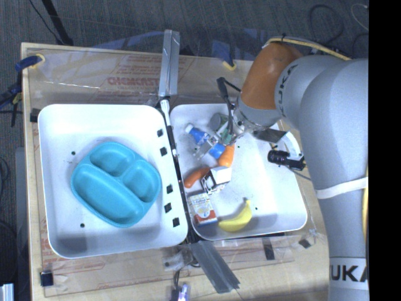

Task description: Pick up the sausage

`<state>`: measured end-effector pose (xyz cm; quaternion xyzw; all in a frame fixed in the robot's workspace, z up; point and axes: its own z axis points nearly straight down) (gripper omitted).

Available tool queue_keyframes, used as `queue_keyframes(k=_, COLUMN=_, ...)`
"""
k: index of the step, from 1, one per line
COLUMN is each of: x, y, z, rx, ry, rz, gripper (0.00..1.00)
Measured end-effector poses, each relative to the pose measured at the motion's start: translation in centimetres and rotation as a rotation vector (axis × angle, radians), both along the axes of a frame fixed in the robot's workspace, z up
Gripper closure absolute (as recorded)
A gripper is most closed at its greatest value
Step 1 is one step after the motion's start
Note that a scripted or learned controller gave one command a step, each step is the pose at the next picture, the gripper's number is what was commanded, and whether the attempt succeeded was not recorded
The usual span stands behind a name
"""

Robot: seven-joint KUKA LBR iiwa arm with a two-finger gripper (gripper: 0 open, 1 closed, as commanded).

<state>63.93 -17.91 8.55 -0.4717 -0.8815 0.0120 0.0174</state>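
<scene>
The sausage (195, 177), a short orange-brown piece, lies near the left wall of the right bin (282, 193), against a small white and black block (217, 177). My gripper (221, 134) is low in the upper part of that bin, above and to the right of the sausage and apart from it. Its tip is among a blue and white bottle (198, 134) and another blue item (217, 150), with an orange carrot-like piece (227, 156) just below it.
A banana (237, 219) and a small carton (204, 209) lie at the right bin's front. The left bin (56, 137) holds a blue divided plate (116, 183). The grey arm (326, 118) covers the right bin's far right corner.
</scene>
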Motion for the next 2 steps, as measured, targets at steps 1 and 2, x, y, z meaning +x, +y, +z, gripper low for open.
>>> queue_keyframes(k=1, x=0.18, y=1.38, z=-0.05, rx=-0.003, ry=0.009, rz=0.042, gripper=0.00)
queue_keyframes(k=2, x=0.12, y=1.76, z=-0.06, rx=0.000, ry=0.014, rz=0.109, gripper=0.00)
